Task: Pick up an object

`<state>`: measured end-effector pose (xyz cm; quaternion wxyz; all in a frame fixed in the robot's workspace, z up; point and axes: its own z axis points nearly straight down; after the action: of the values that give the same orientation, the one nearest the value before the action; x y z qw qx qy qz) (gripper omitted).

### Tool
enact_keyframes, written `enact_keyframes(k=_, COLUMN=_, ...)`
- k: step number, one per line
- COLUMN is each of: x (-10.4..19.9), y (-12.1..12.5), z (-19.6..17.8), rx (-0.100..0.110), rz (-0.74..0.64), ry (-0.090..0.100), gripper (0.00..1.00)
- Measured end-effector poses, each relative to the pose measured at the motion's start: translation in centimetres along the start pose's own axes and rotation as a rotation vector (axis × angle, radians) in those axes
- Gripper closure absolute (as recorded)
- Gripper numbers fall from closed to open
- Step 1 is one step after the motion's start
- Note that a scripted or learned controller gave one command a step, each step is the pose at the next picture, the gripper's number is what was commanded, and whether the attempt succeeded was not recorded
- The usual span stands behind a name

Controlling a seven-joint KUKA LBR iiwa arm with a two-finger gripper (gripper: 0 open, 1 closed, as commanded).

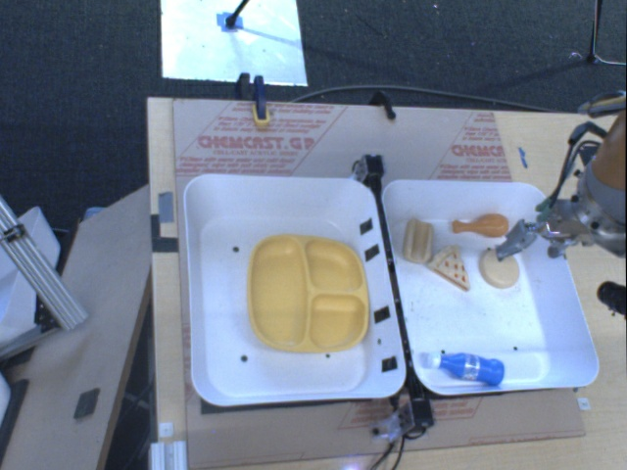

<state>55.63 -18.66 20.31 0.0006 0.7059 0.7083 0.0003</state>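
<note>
My gripper (pixel 535 245) hangs over the right bin (pixel 563 306) near its far right side. It is open, and nothing sits between its fingers. Its left fingertip (pixel 507 250) is just above a round cream disc (pixel 501 272). A toy chicken drumstick (pixel 482 226) lies just left of the gripper. Further left are a triangular pizza slice (pixel 452 266) and a beige ridged piece (pixel 418 240). A blue bottle (pixel 471 367) lies on its side near the bin's front wall.
The left bin (pixel 211 262) holds a yellow divided plate (pixel 308 292). Black clips (pixel 377 282) join the two bins along the middle wall. A blue and yellow clamp (pixel 259 101) sits at the board's far edge, and an aluminium rail (pixel 34 272) stands at the left.
</note>
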Motion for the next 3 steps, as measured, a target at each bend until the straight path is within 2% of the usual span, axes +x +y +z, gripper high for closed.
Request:
enact_keyframes(k=1, x=-0.7, y=-0.8, z=4.9, rx=0.004, rz=0.002, ry=0.001, gripper=0.0)
enact_keyframes(k=2, x=-1.5, y=-0.4, z=10.6, rx=0.003, rz=0.002, ry=0.001, gripper=0.0)
enact_keyframes(k=3, x=-1.5, y=-0.4, z=11.9, rx=0.001, rz=0.001, ry=0.0, gripper=0.0)
